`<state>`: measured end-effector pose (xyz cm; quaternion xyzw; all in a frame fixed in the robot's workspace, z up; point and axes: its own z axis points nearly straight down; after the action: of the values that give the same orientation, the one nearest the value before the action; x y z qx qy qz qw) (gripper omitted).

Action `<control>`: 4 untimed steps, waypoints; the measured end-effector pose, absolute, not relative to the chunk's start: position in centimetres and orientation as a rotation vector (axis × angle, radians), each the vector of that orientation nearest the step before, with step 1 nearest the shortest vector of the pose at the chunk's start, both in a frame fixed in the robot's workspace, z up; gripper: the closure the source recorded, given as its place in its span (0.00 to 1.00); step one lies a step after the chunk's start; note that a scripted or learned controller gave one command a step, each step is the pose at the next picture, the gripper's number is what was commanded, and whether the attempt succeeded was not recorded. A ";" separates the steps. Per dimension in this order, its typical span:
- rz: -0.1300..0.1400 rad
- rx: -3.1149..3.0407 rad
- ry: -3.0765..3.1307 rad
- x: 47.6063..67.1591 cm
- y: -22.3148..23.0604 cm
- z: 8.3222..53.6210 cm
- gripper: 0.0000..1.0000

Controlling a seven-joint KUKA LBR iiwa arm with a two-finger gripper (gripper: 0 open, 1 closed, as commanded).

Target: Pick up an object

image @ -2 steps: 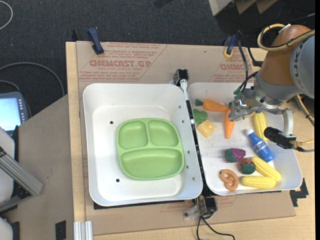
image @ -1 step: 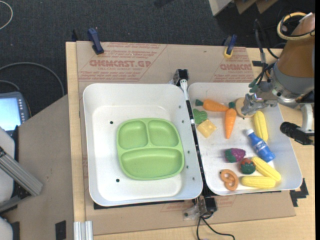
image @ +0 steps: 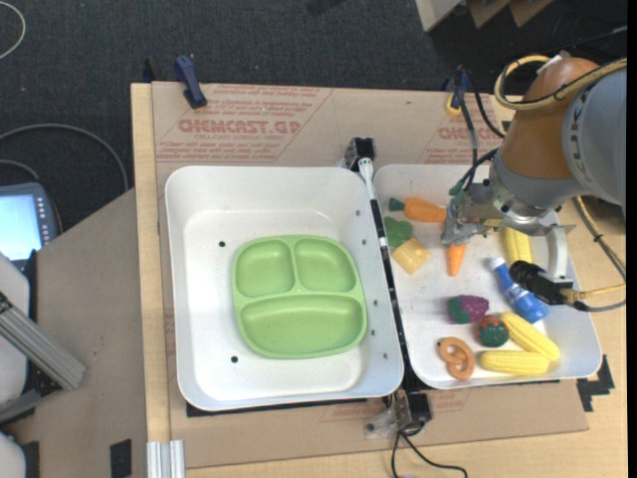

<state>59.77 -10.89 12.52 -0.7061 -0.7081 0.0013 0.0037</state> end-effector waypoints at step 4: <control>-0.001 -2.225 -2.221 51.5 -13.6 9.5 1.00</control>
<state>51.48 -13.57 9.47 -0.7078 -0.7064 -0.0005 -0.0010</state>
